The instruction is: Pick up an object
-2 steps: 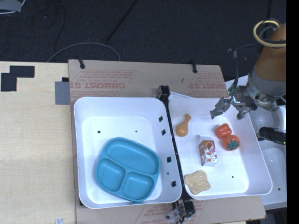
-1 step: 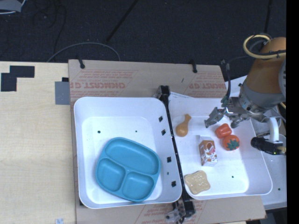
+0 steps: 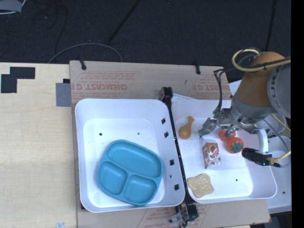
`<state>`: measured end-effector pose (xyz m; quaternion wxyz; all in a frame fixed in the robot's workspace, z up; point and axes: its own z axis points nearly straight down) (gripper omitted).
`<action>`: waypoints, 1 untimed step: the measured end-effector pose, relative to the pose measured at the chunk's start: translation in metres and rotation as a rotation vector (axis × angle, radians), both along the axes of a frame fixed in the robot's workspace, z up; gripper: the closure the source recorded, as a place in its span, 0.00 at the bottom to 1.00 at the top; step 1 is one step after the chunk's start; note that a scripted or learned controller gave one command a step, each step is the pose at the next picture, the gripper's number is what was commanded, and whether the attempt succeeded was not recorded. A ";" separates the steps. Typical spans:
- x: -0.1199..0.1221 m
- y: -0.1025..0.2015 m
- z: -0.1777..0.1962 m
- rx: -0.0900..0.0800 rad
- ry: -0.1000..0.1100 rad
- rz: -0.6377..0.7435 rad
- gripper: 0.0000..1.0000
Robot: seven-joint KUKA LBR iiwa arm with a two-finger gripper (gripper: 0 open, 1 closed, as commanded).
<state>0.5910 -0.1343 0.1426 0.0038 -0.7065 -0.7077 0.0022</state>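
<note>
In the right bin (image 3: 266, 184) lie a tan drumstick-shaped toy (image 3: 186, 127), a small red-and-white carton (image 3: 211, 155), a slice of toast (image 3: 200, 185) and a red-orange tomato-like toy (image 3: 232, 142). My gripper (image 3: 223, 126) hangs low over the bin's middle, just above and touching the outline of the tomato toy, which it partly hides. The carton lies just below and to the left of the gripper, and the drumstick lies to its left. The grey arm with its orange band (image 3: 260, 80) comes in from the right.
The left bin (image 3: 88, 127) holds a blue divided plate (image 3: 129, 171). A black divider (image 3: 172, 141) runs between the bins. Cables (image 3: 266, 158) trail by the right bin's far side. Cardboard (image 3: 133, 82) lies under both bins.
</note>
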 end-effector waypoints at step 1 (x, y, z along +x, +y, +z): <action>-0.002 0.001 -0.054 0.000 0.000 -0.002 0.00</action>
